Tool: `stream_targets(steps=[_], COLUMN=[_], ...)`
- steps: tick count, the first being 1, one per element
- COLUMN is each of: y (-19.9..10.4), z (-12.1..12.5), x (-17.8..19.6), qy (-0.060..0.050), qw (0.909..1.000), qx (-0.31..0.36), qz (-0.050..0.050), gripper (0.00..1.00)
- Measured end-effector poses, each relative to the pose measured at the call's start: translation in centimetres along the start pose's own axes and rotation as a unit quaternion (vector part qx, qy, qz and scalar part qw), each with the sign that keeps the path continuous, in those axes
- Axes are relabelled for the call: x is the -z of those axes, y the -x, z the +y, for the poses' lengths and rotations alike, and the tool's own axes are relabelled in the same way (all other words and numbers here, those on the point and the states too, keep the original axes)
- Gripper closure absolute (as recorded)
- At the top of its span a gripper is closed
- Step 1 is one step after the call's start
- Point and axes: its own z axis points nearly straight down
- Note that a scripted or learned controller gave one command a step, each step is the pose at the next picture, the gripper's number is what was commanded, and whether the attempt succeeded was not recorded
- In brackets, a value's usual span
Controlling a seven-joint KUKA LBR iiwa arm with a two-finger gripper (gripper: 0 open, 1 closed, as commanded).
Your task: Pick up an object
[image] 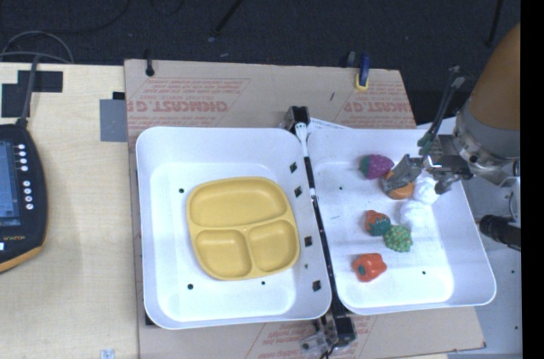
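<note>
White bins sit side by side on the bench. Left bin (161, 179) holds a yellow tray (242, 225) with three compartments. Right bin (459, 281) holds the toy food: purple piece (375, 166) near the top, orange piece (403, 190) just below it, white piece (416, 213) beside that, red-green piece (376, 222), green bunch (397, 238) touching it, red pepper (369, 266) lowest and on its own.

Arm (497, 111) comes in from the right, gripper (406, 177) low over the upper part of the right bin, right on top of the orange piece and just beside the purple one. One dark finger (399, 175) is visible leaning over the orange piece; whether the jaws are apart or closed I cannot tell, and nothing is clearly seen between them, so no grasp can be called yet.

Judgement: the step looks like descent onto the orange piece, so that is the likely target. To do it well, centre the fingers on that one piece, keep clear of the purple and white neighbours so they don't get nudged or pinched along, go down close to the bin floor before closing, then lift straight up. Risk: the piece is small and rounded and could squirt out sideways. The red pepper, standing apart, would be the easier pick if this fails.
</note>
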Motion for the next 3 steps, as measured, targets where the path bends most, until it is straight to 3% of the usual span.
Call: stream_targets(steps=[1,2,3], y=[2.6,-2.9,-2.5], z=[-2.7,-5.6,-5.6], x=[-16.3,-17.2,-16.1], qy=[0.005,0.009,0.009], qw=[1.0000,1.0000,0.9999], qx=[0.000,0.000,-0.005], qz=[0.000,-0.004,-0.004], gripper=[0.00,0.00,1.00])
